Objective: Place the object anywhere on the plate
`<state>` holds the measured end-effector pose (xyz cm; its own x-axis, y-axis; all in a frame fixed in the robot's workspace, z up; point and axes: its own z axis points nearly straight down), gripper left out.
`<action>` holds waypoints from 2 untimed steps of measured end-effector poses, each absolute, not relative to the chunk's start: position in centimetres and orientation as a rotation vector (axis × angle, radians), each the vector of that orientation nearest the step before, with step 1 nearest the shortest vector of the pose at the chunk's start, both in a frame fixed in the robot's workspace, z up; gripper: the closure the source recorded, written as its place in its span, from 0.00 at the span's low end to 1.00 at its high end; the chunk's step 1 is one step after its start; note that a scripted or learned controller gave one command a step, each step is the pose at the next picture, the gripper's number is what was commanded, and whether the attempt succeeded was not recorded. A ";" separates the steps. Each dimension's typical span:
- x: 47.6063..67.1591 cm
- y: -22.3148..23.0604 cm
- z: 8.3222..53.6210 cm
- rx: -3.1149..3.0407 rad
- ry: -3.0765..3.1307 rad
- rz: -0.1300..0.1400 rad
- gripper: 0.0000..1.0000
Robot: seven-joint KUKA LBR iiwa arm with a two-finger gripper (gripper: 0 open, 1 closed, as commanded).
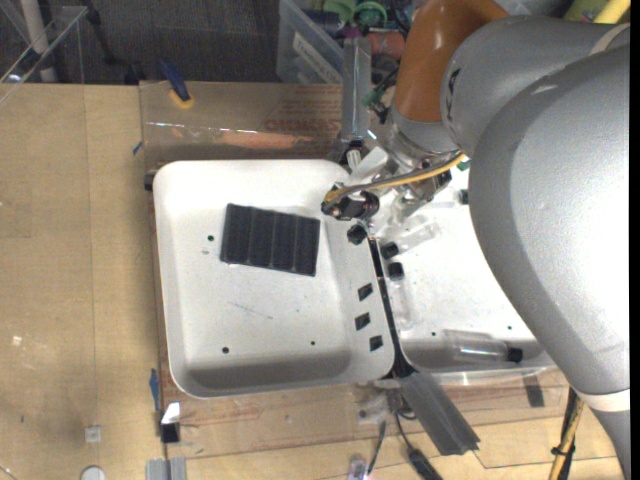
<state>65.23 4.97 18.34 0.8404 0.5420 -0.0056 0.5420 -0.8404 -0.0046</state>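
A black ribbed rectangular plate (270, 240) lies flat in the left bin (190, 348), toward its upper middle. My gripper (396, 236) hangs low over the right bin (440, 318), close to the wall shared by the two bins, to the right of the plate and apart from it. A clear tube-like object with a dark end (478, 347) lies at the right bin's front, below the gripper. The large grey arm hides most of the right bin.
Small black clips (363, 306) sit along the divider between the bins. A crate of coloured items (370, 8) stands behind the bins. Bare wooden bench (70, 268) stretches to the left.
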 end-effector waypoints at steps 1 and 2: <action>65.1 6.7 22.2 -3.062 -0.701 -0.001 1.00; 61.8 11.2 13.3 -3.007 -0.901 0.009 1.00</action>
<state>61.82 11.17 13.28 0.8353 0.5498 -0.0044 0.5498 -0.8353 -0.0043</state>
